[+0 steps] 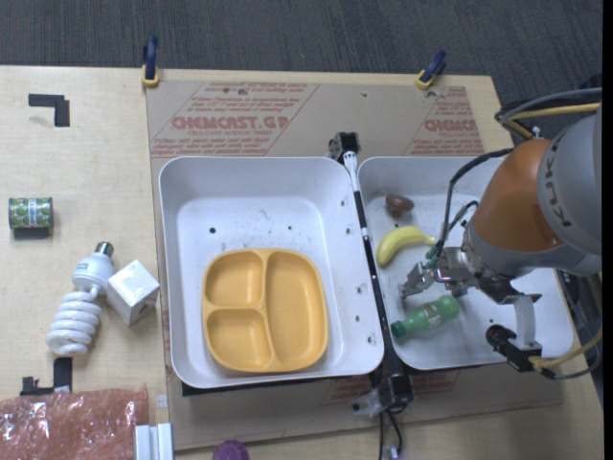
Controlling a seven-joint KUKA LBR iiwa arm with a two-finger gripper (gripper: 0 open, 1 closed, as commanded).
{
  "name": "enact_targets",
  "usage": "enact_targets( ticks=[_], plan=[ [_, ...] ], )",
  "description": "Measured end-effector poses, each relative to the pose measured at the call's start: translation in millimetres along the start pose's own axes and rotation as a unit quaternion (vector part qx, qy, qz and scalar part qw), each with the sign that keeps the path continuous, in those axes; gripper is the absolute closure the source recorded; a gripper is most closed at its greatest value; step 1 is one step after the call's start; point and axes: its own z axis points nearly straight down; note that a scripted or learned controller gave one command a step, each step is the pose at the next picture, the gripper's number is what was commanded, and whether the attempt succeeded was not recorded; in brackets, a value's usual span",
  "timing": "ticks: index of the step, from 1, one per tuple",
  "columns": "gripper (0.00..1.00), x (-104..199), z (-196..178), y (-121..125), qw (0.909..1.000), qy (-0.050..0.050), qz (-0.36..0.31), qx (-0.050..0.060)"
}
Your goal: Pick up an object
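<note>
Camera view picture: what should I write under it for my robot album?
Robot gripper hovers in the right bin between a banana and a green bottle; yellow tray in the left bin.

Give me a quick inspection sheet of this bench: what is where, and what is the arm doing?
Surface: wooden bench with a protective sheet clamped at the back, bearing a left bin and a right bin.
Job's things: banana, green bottle lying on its side, and a small brown item, all in the right bin.
Clutter: yellow divided tray in the left bin; on the bench, a spiral bulb, white cube, green can.
Gripper: gripper low between banana and bottle; nothing seen held.
Cables: cables loop along the arm.
Surroundings: dark carpet behind.
</note>
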Motion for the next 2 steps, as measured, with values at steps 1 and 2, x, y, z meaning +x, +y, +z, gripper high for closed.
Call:
enact_targets(
  ticks=[1,2],
  plan=[
    [1.00,-0.6,-9.8,1.2,1.0000,0.000,0.001,-0.001],
    [0.00,-0.7,-9.9,1.1,1.0000,0.000,0.001,-0.001]
  ],
)
